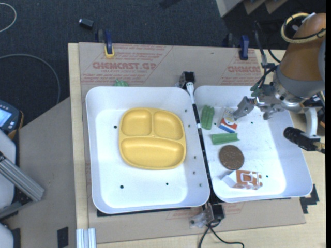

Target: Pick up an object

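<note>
Glossy yellow plastic tray [152, 138]; matt, probably plastic white bins [98, 154].

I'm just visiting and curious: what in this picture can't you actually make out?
- Gripper fingers: blurred in the camera view; open or shut unclear.
- Small red, white and blue item: too small to identify.
- Orange-and-white packet: print too small to read.
- Arm: cut off by the right edge.

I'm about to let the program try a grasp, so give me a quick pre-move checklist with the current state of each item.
1. Objects lie in the right bin: ok, brown disc, green pieces.
2. Tool is above the right bin: ok.
3. Tool carries nothing: cannot tell.
4. Brown disc lies apart from its neighbours: ok.
5. Yellow tray sits in the left bin, off the path: ok.
</note>
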You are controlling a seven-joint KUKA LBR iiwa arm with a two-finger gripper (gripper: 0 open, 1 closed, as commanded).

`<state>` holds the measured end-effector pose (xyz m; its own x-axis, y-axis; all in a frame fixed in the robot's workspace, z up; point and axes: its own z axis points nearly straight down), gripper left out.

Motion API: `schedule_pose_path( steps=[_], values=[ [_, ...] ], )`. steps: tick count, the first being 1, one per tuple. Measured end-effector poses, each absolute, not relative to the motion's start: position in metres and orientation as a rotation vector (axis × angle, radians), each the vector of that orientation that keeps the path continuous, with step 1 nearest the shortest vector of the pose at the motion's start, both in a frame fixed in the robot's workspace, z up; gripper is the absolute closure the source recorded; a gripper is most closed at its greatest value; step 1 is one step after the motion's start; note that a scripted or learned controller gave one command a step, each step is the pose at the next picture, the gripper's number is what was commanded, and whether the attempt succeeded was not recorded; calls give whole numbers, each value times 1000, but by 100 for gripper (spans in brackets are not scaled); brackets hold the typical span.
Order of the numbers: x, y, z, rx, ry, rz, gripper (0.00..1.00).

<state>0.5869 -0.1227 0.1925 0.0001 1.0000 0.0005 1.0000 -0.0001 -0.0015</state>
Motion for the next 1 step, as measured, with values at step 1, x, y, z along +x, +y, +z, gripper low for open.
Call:
schedule_pose_path(
  steps=[1],
  values=[
    [588, -123, 204, -2222, -2223, -2, 100]
  ],
)
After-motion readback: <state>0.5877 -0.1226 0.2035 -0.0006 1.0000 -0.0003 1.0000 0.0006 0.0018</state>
